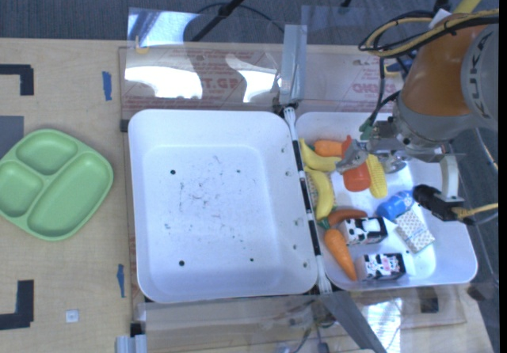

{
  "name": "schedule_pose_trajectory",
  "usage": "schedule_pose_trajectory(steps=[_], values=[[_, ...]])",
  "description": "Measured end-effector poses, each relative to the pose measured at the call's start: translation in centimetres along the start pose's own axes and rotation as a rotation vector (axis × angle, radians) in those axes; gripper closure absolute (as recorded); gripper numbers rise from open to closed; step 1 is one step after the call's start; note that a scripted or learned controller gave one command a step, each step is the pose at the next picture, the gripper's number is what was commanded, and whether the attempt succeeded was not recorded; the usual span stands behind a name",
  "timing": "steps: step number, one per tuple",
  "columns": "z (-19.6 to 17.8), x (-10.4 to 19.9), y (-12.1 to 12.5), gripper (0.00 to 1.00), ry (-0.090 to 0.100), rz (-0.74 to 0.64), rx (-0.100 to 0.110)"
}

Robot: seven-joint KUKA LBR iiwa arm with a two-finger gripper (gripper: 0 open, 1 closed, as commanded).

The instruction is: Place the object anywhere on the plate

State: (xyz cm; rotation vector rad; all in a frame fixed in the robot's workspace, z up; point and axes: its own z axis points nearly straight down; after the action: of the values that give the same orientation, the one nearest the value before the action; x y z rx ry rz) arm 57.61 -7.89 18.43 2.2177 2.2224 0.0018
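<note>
The arm is reaching into the right bin [463,264], and the gripper [366,160] is hanging over the toy food [358,178]. I cannot tell its state. The green plate [54,183] is sitting far left, so it should lift 1 toy high before crossing.

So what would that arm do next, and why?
Probably lower straight down to try a grasp. The pincer hovers over the toy pile in the right bin, just above an orange piece and a corn cob. The green plate sits far left on the bench.
</note>
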Motion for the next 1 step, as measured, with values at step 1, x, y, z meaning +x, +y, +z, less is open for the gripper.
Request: schedule_pose_trajectory(steps=[1], values=[[-0.96, -0.10, 0.06, 1.00, 0.000, 0.003, -0.002]])
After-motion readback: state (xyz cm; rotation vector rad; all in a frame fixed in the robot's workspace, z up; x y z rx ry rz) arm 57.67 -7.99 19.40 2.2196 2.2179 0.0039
